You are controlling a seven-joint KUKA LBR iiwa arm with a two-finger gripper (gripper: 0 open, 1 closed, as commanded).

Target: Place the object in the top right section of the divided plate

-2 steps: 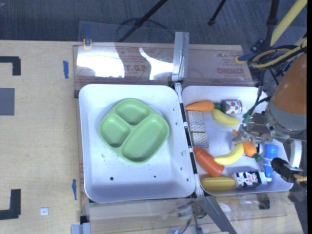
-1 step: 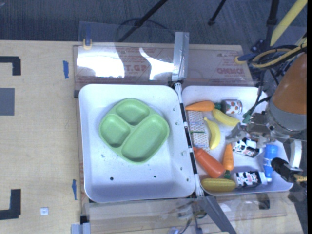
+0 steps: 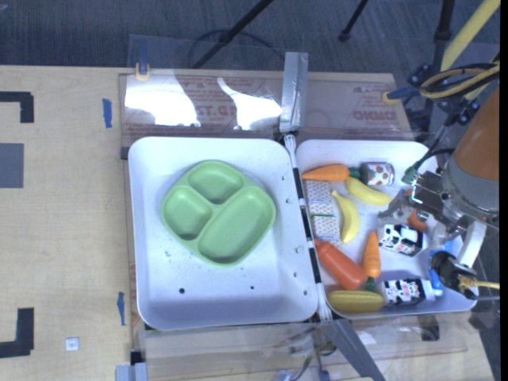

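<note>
We see the green plate (image 3: 219,210) in the left bin (image 3: 151,292) and the toys, bananas (image 3: 348,217) and carrots (image 3: 371,254) among them, in the right bin (image 3: 317,151), where the gripper (image 3: 409,205) hovers, its state beyond our telling.

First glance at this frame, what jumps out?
The green divided plate sits alone in the middle of the left bin. The right bin is crowded with toy food: bananas, carrots and an orange-red pepper. The arm leans in over that bin's right edge.
</note>
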